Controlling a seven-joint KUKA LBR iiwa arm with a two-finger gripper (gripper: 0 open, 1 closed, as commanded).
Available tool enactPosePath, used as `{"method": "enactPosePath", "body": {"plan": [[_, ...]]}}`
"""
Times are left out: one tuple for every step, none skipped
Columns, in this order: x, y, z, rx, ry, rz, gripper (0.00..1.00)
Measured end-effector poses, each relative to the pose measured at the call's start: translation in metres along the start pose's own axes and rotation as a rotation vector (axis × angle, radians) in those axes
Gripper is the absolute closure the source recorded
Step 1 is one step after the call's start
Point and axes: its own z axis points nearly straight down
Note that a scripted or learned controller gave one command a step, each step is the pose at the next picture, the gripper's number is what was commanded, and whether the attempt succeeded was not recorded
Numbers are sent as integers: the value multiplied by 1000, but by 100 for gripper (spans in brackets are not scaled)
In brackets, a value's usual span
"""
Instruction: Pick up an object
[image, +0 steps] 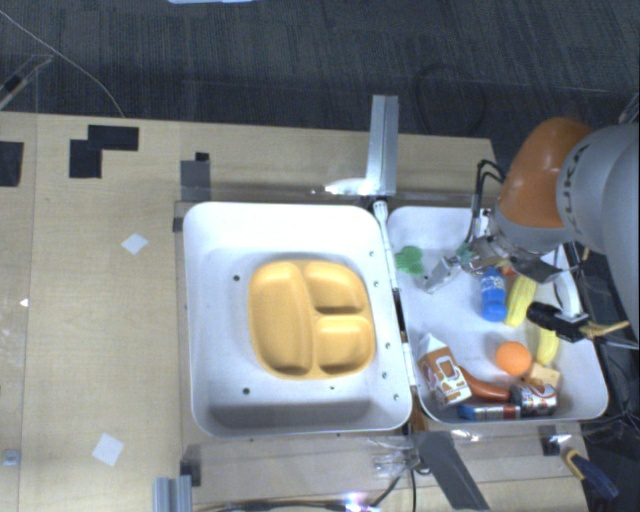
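We are hovering our gripper (440, 272) in the right bin (598, 400), fingers spread and gripping nothing; the green object (408, 260) is lying just beside it at ten o'clock.

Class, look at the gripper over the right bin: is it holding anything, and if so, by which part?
Nothing is held. The gripper hangs open over the right bin, beside the green object, with nothing between its fingers.

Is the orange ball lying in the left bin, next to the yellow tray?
No, the orange ball lies in the right bin; the yellow tray sits in the left bin.
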Motion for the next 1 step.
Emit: {"method": "enactPosePath", "body": {"plan": [[0, 0, 0, 0, 0, 0, 0]]}}
